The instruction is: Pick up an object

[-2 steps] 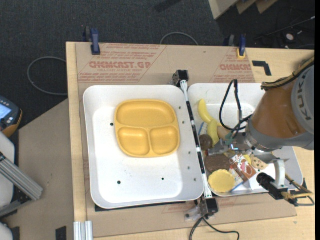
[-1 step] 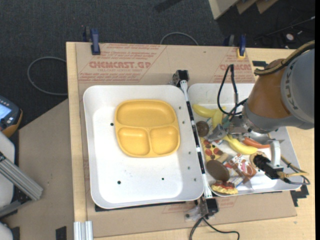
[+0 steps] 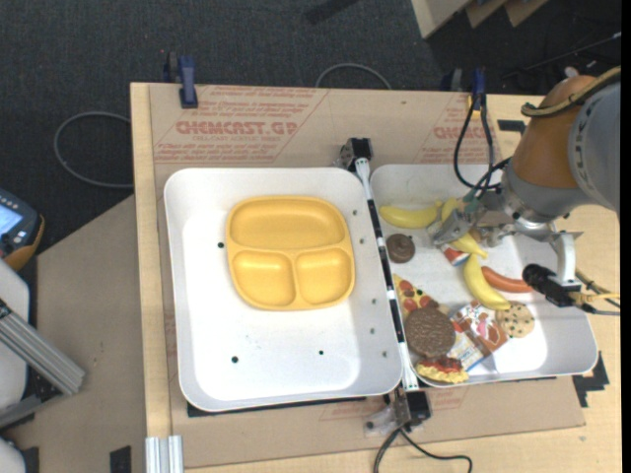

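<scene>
The right bin (image 3: 552,358) holds a heap of toy food. A yellow banana (image 3: 409,215) lies at its far left, with a small brown cookie (image 3: 400,247) just in front of it. A second banana (image 3: 481,282) and a red sausage (image 3: 509,281) lie mid-bin. Toward the front are a pizza slice (image 3: 409,293), a large dark cookie (image 3: 430,330), a pale chip cookie (image 3: 520,320) and a red-and-white packet (image 3: 483,329). My gripper (image 3: 456,233) is low in the bin, between the two bananas and just above a small red piece (image 3: 455,255).
The left bin (image 3: 197,294) bears a yellow three-part plate (image 3: 290,249). A black clamp (image 3: 357,152) sits at the far end of the ridge between the bins. Cables run along the arm (image 3: 562,156) at the right bin's far right side.
</scene>
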{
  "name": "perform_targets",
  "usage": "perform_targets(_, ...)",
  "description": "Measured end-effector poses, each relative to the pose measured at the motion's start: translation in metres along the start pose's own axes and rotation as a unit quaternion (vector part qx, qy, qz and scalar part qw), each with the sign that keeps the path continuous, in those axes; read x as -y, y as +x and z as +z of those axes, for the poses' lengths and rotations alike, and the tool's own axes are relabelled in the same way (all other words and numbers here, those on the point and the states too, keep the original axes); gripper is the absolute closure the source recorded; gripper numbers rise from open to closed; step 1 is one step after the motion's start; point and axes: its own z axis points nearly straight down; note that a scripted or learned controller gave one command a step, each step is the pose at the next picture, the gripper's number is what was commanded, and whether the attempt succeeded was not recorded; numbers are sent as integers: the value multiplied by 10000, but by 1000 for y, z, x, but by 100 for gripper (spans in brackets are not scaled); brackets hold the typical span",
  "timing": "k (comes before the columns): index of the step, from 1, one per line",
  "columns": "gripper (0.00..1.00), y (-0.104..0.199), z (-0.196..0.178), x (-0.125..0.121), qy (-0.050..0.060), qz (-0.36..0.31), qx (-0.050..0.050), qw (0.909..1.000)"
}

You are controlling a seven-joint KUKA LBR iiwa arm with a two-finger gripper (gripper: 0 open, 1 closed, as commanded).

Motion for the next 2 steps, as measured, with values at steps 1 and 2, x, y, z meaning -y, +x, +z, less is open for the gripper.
perform_targets(1,100,3,-10,2,13,-5,-13,10000)
perform_targets(2,100,69,-106,-31,-32,-40,-22,10000)
